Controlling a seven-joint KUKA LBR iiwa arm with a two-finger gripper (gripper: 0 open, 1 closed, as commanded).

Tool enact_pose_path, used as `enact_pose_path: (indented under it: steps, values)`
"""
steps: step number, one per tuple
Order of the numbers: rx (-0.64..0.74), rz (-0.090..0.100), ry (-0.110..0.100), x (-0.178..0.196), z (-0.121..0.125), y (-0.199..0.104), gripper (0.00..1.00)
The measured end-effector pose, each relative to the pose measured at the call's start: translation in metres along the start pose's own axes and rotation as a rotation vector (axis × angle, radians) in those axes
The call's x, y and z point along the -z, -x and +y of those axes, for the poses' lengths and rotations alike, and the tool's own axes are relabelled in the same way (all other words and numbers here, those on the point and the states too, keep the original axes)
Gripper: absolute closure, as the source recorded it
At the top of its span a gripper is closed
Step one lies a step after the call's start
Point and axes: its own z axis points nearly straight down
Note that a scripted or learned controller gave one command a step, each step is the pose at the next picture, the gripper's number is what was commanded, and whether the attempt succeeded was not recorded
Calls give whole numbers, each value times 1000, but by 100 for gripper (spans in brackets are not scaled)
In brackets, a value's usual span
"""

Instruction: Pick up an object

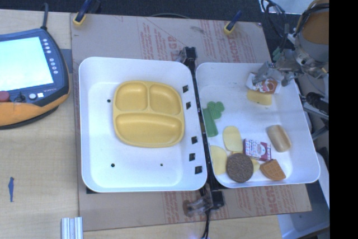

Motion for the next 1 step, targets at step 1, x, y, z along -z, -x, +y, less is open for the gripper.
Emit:
enact_pose_path:
  steps: [1]
  values:
    - [0, 1, -15, -35, -77, -23, 0]
